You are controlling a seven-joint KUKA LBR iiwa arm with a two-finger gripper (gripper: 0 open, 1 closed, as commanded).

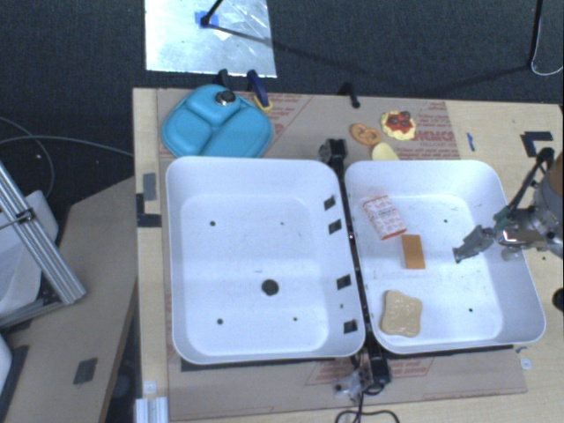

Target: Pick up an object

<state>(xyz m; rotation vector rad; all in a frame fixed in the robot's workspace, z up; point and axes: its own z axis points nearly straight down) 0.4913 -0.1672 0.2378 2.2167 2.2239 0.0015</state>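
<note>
**Our gripper over the right bin**

Our grey two-finger gripper (467, 248) hangs in the right white bin (493, 183); we cannot tell its grip. At its nine o'clock, apart, lies a flat orange block (412, 251).

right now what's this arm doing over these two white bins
The grey robot arm reaches in from the right, its end effector low over the right white bin, near that bin's right side. Nothing shows between its fingers. Three things lie in that bin to its left: a red-and-white packet, a small orange-brown block and a tan slice-shaped piece. None is lifted yet. The left white bin holds a small dark disc.
</note>
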